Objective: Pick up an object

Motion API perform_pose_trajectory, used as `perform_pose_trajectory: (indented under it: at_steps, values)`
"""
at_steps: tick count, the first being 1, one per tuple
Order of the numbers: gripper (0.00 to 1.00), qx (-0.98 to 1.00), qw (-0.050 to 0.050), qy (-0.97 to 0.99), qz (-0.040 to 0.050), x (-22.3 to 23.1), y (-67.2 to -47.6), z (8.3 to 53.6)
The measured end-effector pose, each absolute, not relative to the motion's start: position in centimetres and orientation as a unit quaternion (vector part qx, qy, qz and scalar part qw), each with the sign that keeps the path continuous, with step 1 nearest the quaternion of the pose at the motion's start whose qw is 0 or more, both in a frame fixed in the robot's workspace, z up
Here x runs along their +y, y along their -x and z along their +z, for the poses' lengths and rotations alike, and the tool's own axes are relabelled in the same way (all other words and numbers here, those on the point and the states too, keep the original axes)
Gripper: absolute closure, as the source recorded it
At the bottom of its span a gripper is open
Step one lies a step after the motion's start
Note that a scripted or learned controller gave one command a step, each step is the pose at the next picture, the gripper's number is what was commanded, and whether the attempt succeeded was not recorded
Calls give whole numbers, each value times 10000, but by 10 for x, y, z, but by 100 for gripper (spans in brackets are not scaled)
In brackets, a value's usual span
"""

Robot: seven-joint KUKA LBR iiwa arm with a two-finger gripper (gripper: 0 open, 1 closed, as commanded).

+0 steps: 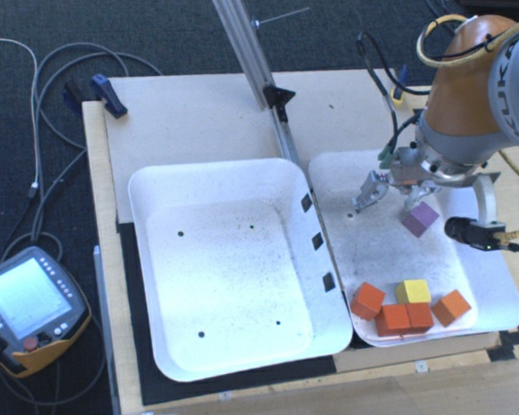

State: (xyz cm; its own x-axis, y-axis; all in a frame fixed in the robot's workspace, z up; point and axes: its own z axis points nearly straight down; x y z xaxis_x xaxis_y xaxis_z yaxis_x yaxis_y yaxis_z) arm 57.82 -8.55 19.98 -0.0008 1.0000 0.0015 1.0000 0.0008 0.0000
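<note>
My gripper (391, 199) hangs over the upper part of the right bin (370, 247), open, with its two fingers spread wide and nothing between them. One metal finger (366, 193) points left and down. A purple block (419, 219) sits tilted just under and beside the other finger, on the bin's right side. Along the near edge of that bin lie an orange block (367, 299), a yellow block (413, 291), two red-orange blocks (406, 318) side by side, and another orange block (452, 307).
The left bin (228, 267) lies beside the right one, with black clips (317, 241) along the shared rim. An aluminium post (246, 42) rises behind the bins. A black cable end (472, 231) hangs off the wrist at the right rim. A teach pendant (26, 306) lies far left, off the bench.
</note>
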Motion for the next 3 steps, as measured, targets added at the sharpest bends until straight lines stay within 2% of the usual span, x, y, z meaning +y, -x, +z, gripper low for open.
perform_pose_trajectory:
  at_steps: [1,2,3]
  values:
    - [0,-7055,-30,7087,2,-162,-609,204]
    - [0,-7075,-77,7066,-34,-181,-597,119]
    - [0,-7066,-175,7074,-65,-180,-539,111]
